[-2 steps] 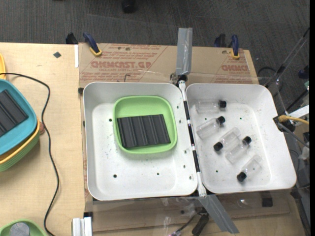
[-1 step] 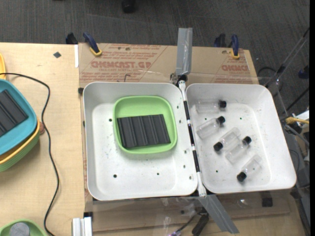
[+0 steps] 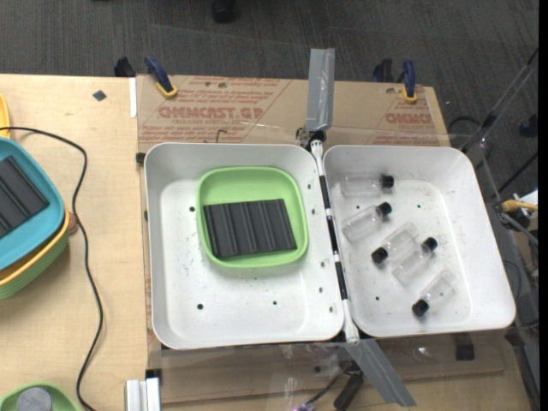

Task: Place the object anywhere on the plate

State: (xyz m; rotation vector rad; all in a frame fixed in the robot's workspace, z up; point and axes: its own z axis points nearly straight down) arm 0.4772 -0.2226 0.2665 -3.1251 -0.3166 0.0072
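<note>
A green square plate (image 3: 250, 187) sits in the upper middle of the left bin (image 3: 171, 298), with a dark ribbed insert (image 3: 250, 228) lying on it. The right bin (image 3: 479, 298) holds several clear plastic vials with black caps: one at the top (image 3: 368, 182), one below it (image 3: 366, 219), two near the middle (image 3: 396, 243) (image 3: 415, 258), and one at the lower right (image 3: 434, 294). All vials lie on their sides, apart from the plate.
A stack of teal and green plates (image 3: 26, 221) stands on the wooden bench at the far left, with a black cable (image 3: 86, 255) curving past it. Brown cardboard (image 3: 257, 101) clamped behind the bins lies at the back.
</note>
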